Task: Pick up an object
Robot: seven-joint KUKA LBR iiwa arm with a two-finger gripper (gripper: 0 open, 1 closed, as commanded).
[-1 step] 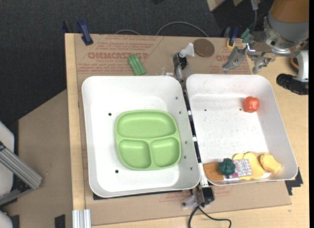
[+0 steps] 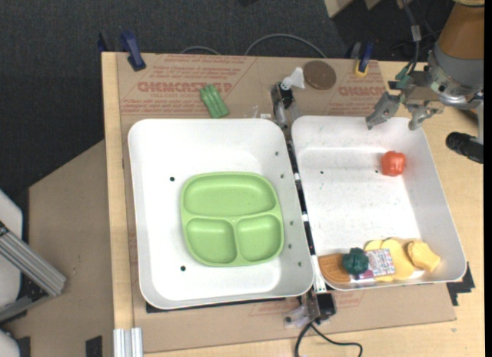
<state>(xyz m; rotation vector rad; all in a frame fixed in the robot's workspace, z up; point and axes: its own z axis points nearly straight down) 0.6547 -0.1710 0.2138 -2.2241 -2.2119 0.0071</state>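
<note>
A small red object (image 2: 393, 163) lies in the right bin (image 2: 346, 194) near its far right side. Along that bin's near edge sit a dark green toy (image 2: 354, 261), a small patterned packet (image 2: 380, 261), yellow pieces (image 2: 422, 255) and a tan flat piece (image 2: 332, 268). My gripper (image 2: 400, 113) hangs over the far right corner of the right bin, above and behind the red object. Its two grey fingers (image 2: 379, 113) are spread apart with nothing between them.
The left bin (image 2: 154, 163) holds a green three-compartment tray (image 2: 231, 218). On the cardboard behind the bins lie a green object (image 2: 214, 102), a brown disc (image 2: 319, 75) and clamps (image 2: 134, 51). A black fixture (image 2: 283, 104) stands between the bins at the back.
</note>
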